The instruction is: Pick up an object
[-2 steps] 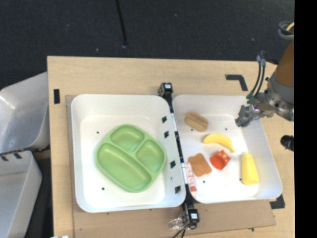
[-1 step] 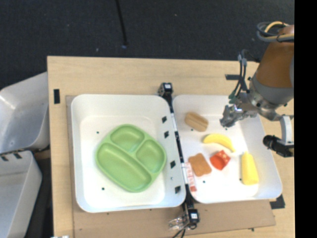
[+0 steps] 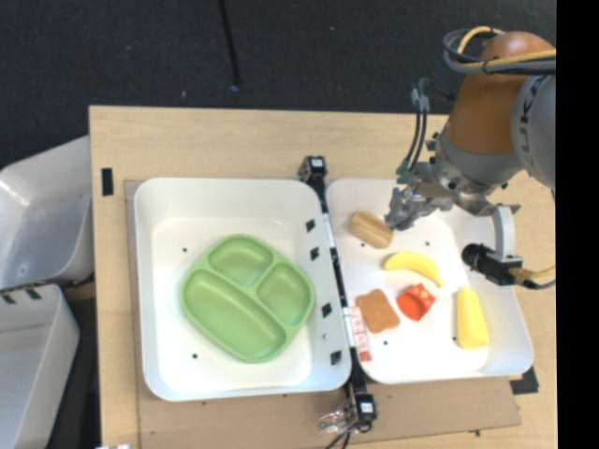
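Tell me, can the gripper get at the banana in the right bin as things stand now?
Probably yes. The banana lies alone on the floor of the right bin, apart from the bread roll and the red piece, and nothing covers it. The gripper hangs just above it.

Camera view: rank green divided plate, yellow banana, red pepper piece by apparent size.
1. Green divided plastic plate, by far largest.
2. Yellow curved banana.
3. Red pepper piece, somewhat smaller than the banana.
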{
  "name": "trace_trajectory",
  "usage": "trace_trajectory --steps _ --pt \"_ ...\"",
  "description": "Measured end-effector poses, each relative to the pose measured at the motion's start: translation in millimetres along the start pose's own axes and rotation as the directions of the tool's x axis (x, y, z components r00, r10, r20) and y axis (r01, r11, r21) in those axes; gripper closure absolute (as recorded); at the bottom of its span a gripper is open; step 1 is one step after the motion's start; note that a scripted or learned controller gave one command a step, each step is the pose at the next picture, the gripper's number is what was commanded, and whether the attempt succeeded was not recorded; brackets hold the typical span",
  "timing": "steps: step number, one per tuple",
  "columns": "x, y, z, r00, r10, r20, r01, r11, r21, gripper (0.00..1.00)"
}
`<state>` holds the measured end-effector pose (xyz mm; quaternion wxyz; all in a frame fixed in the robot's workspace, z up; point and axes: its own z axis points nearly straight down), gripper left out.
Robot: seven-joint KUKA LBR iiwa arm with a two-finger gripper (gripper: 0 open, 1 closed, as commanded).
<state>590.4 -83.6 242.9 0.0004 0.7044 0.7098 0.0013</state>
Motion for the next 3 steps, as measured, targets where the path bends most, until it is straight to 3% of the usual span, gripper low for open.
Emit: trace_trajectory --steps 3 --pt "158.7 12.1 21.1 1.0 0.001 0.001 -0.001 1.0 0.002 1.0"
